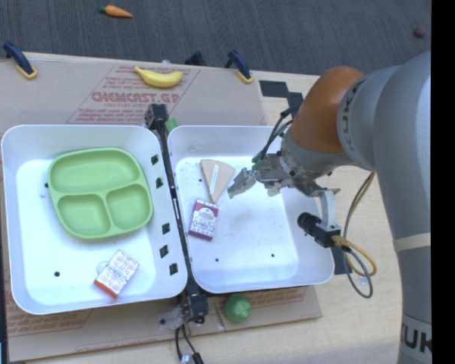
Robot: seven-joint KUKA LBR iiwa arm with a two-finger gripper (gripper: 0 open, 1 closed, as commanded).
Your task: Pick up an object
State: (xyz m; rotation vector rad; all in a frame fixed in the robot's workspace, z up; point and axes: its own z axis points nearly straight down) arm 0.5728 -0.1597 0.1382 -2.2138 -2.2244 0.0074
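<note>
Currently the hand (246, 180) hovers in the right bin (288, 271); whether it is open, I cannot tell. Nearest target: the wedge (216, 177), just beside its tip. The small carton (203, 220) lies below-left. Suggest lowering squarely over the wedge.

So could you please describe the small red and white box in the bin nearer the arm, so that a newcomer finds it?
Look in the right bin, near its left wall. The red and white box lies just below a tan wedge.
</note>
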